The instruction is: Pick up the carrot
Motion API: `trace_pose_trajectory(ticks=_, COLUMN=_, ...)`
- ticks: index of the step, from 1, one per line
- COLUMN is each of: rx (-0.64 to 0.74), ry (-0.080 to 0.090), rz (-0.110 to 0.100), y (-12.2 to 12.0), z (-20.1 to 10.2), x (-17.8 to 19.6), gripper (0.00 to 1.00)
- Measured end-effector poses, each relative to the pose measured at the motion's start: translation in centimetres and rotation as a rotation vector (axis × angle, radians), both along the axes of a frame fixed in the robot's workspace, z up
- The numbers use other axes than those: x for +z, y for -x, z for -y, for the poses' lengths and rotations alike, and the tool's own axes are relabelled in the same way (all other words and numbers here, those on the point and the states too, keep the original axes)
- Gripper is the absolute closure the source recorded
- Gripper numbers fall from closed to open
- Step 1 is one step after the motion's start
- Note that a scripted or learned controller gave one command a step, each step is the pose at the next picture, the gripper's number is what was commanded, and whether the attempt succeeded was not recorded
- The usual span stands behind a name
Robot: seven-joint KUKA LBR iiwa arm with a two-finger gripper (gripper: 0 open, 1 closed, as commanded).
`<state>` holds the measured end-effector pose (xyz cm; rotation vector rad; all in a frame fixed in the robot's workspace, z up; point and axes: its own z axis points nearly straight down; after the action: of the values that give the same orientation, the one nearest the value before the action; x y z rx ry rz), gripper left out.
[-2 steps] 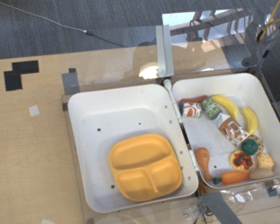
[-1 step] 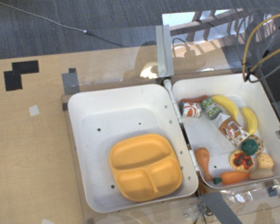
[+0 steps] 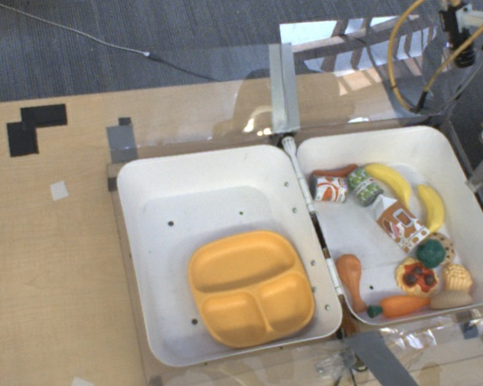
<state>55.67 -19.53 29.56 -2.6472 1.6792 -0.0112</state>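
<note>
Carrot (image 3: pixel 406 304) lies flat along the near wall of the right bin (image 3: pixel 472 198), green end pointing toward the left bin (image 3: pixel 155 245), just beside a corn cob (image 3: pixel 457 276). Left bin bears a yellow divided tray (image 3: pixel 251 287). Gripper state: cannot tell.

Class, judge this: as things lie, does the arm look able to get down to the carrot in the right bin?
Probably yes, but tightly. The carrot lies uncovered, yet it sits against the right bin's near wall, with the pizza slice crowding it.
</note>
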Motion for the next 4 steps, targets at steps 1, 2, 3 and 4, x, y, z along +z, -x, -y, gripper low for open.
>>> trace_pose_trajectory(ticks=1, rx=0.376, ry=-0.001, rz=-0.009, y=4.3, z=-0.9, x=-11.3, gripper=1.0)
trace_pose_trajectory(ticks=2, rx=0.211, ry=0.004, rz=0.003, y=3.0, z=-4.3, x=-2.7, gripper=1.0)
trace_pose_trajectory(ticks=3, rx=0.593, ry=0.006, rz=-0.001, y=3.2, z=0.0, x=-2.9, gripper=1.0)
trace_pose_trajectory(ticks=4, rx=0.85, ry=0.01, rz=0.003, y=1.3, z=1.0, x=3.5, gripper=1.0)
